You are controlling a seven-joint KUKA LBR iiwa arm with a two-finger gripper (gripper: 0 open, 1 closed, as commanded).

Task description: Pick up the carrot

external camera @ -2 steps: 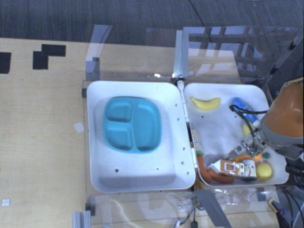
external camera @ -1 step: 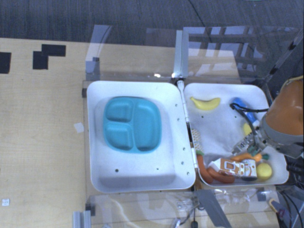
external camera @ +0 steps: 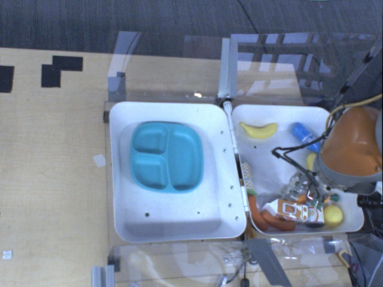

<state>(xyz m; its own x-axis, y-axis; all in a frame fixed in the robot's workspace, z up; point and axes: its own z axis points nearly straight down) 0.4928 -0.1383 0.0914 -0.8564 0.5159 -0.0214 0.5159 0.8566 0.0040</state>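
Along the right bin's (external camera: pixel 263 115) front edge the carrot (external camera: pixel 269 221) lies unlifted beside the gripper (external camera: pixel 297 191), whose state I cannot tell, so the pick seemingly remains undone.

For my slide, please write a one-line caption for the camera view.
Tool low in the right bin near the carrot; blue tray in left bin.

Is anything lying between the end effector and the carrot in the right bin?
Yes, by the look of it. The end effector is low in the right bin, and the carrot lies along the bin's near-left corner. A white and orange packet sits between them, partly overlapping the carrot's right end.
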